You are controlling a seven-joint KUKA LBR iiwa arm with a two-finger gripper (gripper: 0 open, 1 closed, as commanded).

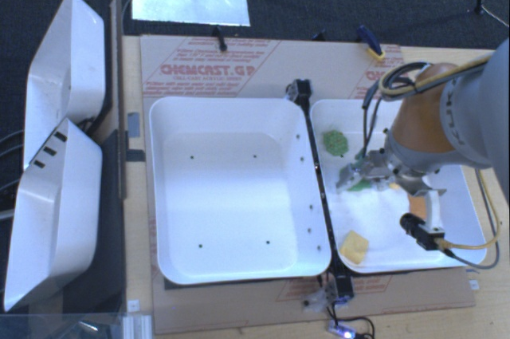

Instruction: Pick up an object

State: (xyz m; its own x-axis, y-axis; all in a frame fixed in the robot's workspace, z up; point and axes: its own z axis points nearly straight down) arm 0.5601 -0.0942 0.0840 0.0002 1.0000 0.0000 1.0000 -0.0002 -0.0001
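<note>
yellow block [355,247] front of right bin [470,230] | hand [356,174] near green ball [335,142] | grip: cannot tell

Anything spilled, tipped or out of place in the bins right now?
Nothing stands out. The green ball and yellow block lie inside the right bin, and the gripper is low over a green object there.

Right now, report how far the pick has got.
Done: the arm has reached into the right bin, with the claw low beside a green item. In hand: whether it grips anything is unclear. Left: a lift; the green ball and yellow block lie untouched.
</note>
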